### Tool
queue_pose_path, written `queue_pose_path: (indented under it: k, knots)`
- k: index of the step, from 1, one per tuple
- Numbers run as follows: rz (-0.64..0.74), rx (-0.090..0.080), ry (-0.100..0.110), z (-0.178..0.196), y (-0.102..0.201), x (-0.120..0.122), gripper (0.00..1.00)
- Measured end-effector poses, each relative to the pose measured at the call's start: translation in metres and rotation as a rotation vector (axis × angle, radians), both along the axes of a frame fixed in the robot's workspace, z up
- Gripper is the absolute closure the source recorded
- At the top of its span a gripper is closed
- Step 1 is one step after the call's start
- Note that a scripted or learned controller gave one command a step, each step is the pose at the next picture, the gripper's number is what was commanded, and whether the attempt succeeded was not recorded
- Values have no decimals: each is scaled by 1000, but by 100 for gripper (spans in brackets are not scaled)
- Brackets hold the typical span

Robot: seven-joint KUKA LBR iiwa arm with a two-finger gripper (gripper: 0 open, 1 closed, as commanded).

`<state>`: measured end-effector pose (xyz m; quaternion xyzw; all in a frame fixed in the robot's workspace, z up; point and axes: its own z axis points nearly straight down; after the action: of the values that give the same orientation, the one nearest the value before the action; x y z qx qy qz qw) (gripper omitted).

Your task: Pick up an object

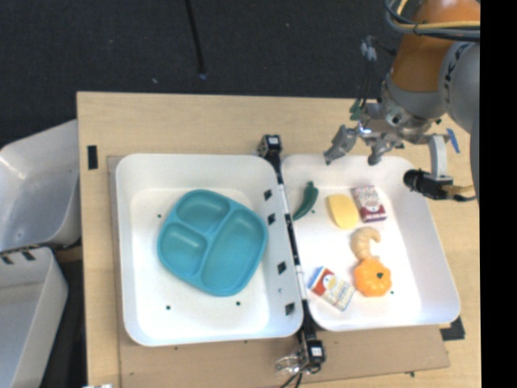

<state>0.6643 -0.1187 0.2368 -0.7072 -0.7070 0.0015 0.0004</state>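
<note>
**Two bins, six small things, and a gripper holding nothing**

Two shallow white bins sit side by side on the wooden bench. The left bin [129, 241] carries a single item, a blue divided plate [212, 242], lying flat near the middle and a little toward the divider where the bins meet.

Crossing that divider into the right bin [428, 273], the first thing is a small green pepper [305, 201], lying close to the bin's left edge in its far half. Just right of it is a yellow block [343, 211], and touching or nearly touching that on its right is a small dark red and white carton [369, 203], both toward the far middle of the bin. Nearer to me, a pale croissant-shaped piece [365, 242] lies about mid-bin, and right below it, touching or nearly so, is an orange fruit [372, 279]. To the left of the orange, near the bin's front edge, sits a red and white box [331, 288], tilted at an angle.

Over the far right corner of that bin hangs the arm, orange band showing above the wrist. The gripper [356, 151] is above the bin's far rim, its two grey fingers [339, 145] spread well apart. Nothing sits between them, and they touch none of the objects; the carton and yellow block lie nearest, apart from the fingertips.
</note>
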Motion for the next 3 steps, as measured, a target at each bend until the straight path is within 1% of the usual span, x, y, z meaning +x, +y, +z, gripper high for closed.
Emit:
queue_pose_path:
  k: [1,2,3]
  knots:
    - [2,0,0,-57,8,1,0]
    - [0,0,1,-120,2,-1,0]
    - [-1,-1,-8,-103,1,1,100]
